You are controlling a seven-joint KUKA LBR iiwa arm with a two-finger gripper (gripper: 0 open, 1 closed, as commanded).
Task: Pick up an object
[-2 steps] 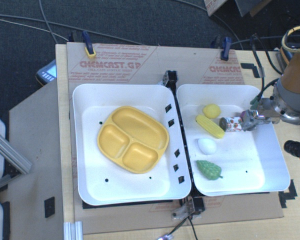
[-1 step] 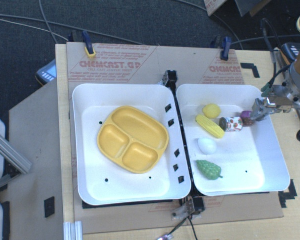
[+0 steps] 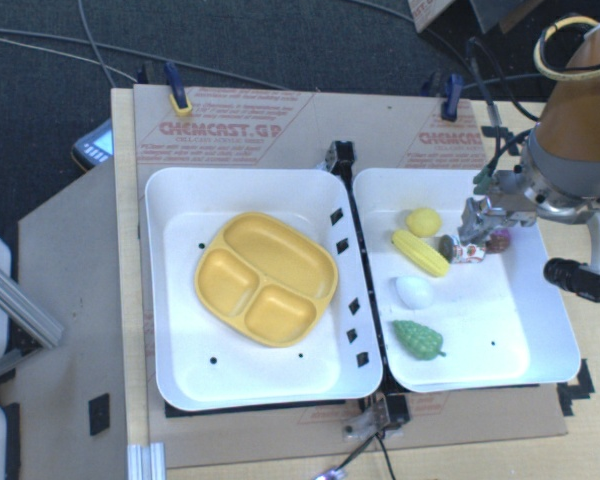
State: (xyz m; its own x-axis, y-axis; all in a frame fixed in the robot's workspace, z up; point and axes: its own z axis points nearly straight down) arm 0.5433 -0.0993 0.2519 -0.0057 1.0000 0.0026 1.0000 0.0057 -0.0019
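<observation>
The right bin [image 3: 540, 328] holds a yellow ball [image 3: 424, 221], a yellow corn cob [image 3: 420, 253], a white egg-shaped piece [image 3: 414, 291], a green bumpy piece [image 3: 418, 338] and a small red-and-white item [image 3: 472, 253] with something dark reddish just beside it. The left bin [image 3: 180, 348] holds a yellow divided plate [image 3: 267, 278]. The hand [image 3: 474, 230] is lowered into the right bin, directly above or at the small red-and-white item; whether it is open or closed cannot be told, and no object can be said to be held.

The pieces are judged to be light, stiff plastic toys, smooth and likely to slip or roll if pinched off-centre. The corn cob, lying just beside the hand toward the bin's middle, is best taken across its narrow width at mid-length. The ball and egg-shaped piece are expected to squirt from a shallow grip. The small item under the hand is judged the nearest candidate, though its shape is too small to read.
</observation>
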